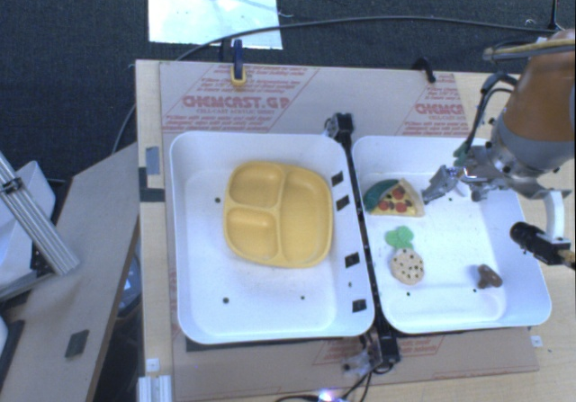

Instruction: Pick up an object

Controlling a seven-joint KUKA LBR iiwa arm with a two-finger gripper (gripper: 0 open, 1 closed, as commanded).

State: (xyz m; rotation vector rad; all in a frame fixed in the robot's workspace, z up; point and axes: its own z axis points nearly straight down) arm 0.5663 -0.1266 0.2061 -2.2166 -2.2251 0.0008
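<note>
In the right bin [513, 306] lie three small things. A toy pizza slice [394, 197] with a green crust rests near the bin's left wall. Below it is a toy pineapple [405, 261] with a green top. A small brown lump [489, 277] sits toward the front right. My gripper [444, 183] hangs low over the right bin, just right of the pizza slice and pointing toward it. The grey wrist and orange band [544, 103] rise behind it at the right. I see nothing held by the gripper.
The left bin [193, 301] holds a yellow divided plate [277, 213] in its middle. A black divider with clips [353, 220] runs between the bins. A dark part of the arm [540, 245] juts over the right bin's right rim.
</note>
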